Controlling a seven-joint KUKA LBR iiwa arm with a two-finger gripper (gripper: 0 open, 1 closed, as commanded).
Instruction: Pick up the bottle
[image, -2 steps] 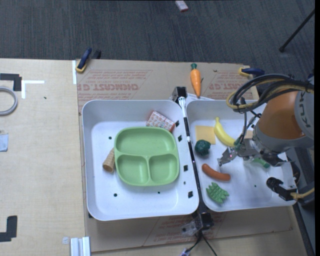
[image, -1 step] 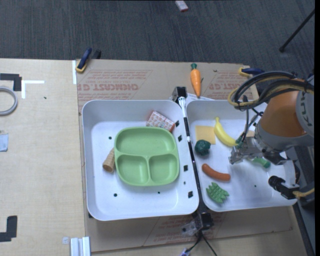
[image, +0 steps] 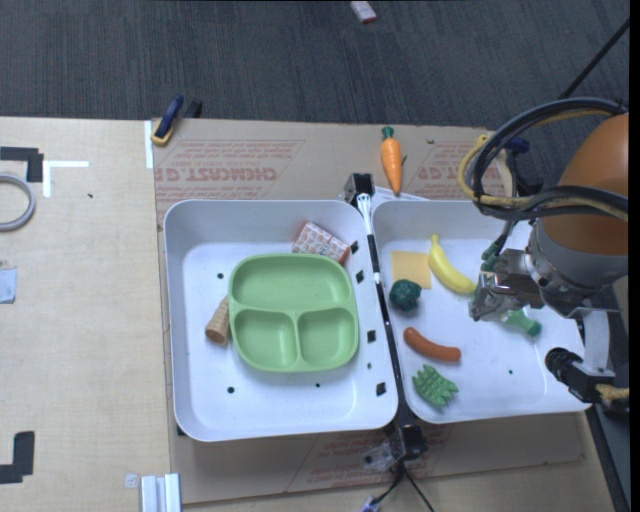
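At the near edge of the table (image: 80, 330), black cables and a clip sit below the seam where two shallow white bins meet. In the right bin (image: 470, 395), nearest the camera, lies a green leafy toy vegetable (image: 436, 386), with a toy sausage (image: 433, 346) just beyond it and a dark green broccoli-like piece (image: 405, 294) farther back beside a yellow cheese slice (image: 411, 269) and a banana (image: 449, 266). The claw (image: 493, 297) reaches in from the right over this bin, its metal body blocking much of the green bottle (image: 523, 322), of which only a short stretch shows just right of and below it; whether the claw is clenched or released cannot be made out, nor whether it touches the bottle. The arm's grey wrist and orange band fill the right side, partly cut off. In the left bin (image: 190, 330), a green three-compartment tray (image: 295, 312) lies in the middle, a tan cone-shaped piece (image: 218, 322) touching its left edge, and a red-patterned packet (image: 320, 240) half hidden behind its far rim. Beyond the bins, a toy carrot (image: 391, 158) rests on printed cardboard, and a blue-and-yellow object (image: 167, 120) lies at the table's far edge.
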